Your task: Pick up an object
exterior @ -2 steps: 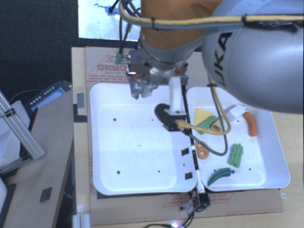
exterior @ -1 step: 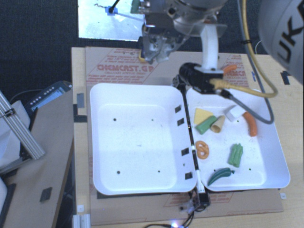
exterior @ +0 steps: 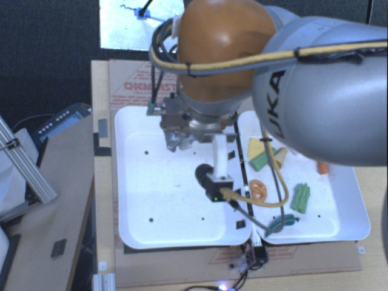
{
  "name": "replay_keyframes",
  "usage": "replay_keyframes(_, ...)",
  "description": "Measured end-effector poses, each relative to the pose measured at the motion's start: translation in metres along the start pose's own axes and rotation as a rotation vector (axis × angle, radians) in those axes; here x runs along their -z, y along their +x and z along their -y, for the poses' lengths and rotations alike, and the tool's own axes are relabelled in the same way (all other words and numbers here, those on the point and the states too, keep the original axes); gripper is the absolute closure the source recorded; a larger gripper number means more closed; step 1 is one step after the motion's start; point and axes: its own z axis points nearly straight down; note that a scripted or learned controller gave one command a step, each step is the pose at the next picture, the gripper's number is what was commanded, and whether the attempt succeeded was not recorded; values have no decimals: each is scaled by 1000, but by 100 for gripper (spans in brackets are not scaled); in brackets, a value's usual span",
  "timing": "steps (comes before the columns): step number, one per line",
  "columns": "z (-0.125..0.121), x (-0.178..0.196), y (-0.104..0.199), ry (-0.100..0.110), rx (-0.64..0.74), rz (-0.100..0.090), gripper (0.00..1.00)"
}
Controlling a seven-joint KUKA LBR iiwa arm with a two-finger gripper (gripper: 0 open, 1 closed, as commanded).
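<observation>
The pale wooden surface [exterior: 371, 183] carries two white bins against a dark backdrop. Lowest in the frame, the right bin [exterior: 330, 220] holds a dark green piece [exterior: 282, 223], a green block [exterior: 300, 197], an orange pretzel shape [exterior: 259, 190] and a yellow wedge [exterior: 257, 145]. Pickup judged not yet done: every candidate lies there, while the end effector [exterior: 177, 139] hangs over the left bin [exterior: 151, 193], left of centre. Whether it is open or closed cannot be told. The arm overhangs the wedge.
</observation>
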Motion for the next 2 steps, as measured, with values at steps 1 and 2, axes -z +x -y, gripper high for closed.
replay_keyframes(1, 25, -85, -7, -7, 0, -4, 100)
replay_keyframes(2, -17, 85, 4, -36, 3, -15, 100)
